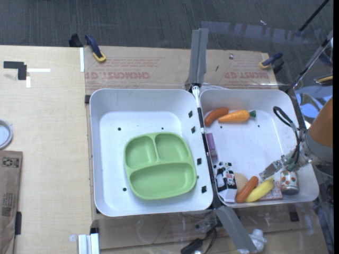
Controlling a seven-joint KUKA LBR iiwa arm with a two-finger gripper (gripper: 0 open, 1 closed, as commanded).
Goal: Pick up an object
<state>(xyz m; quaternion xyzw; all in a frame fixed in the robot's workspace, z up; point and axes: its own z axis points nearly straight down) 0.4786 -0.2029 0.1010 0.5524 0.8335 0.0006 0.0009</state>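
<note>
Your gripper [276, 168] hangs low in the right bin [265, 97], just above the banana [260, 190]. You cannot tell how it is set. The green tray [159, 165] lies in the left bin [106, 142].

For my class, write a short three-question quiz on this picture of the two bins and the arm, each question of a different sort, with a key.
1. True or false: the green divided plate lies in the right bin.
2. Multiple choice: which thing lies nearest the hand? A) the carrot B) the yellow banana C) the green divided plate
3. Fill in: the carrot lies near the right bin's ____ wall, beside an orange sausage.

Key
1. False: it lies in the left bin.
2. B
3. far
</note>
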